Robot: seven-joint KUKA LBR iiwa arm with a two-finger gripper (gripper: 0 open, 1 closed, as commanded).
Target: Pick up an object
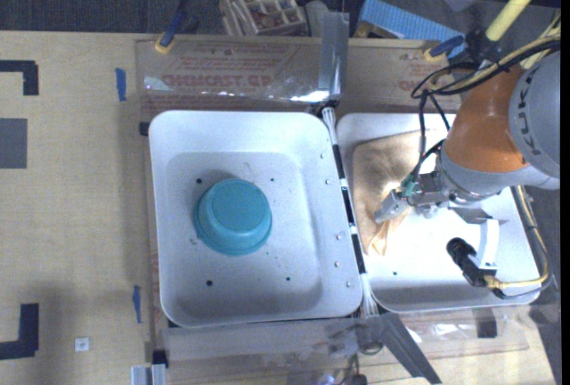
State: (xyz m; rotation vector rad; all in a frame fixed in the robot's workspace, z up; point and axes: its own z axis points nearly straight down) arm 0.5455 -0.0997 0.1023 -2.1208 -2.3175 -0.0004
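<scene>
Right bin (427, 285): end effector (392, 209), grip state unclear, near its left wall.

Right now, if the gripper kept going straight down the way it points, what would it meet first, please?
Most likely the tan cloth lying in the right bin: the gripper points down onto it, though depth is hard to judge.

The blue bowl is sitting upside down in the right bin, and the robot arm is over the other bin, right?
Not quite. The camera view shows the blue bowl upside down in the left bin, not the right one. The robot arm is over the other bin, the right bin, with its end effector low by a tan object.
</scene>
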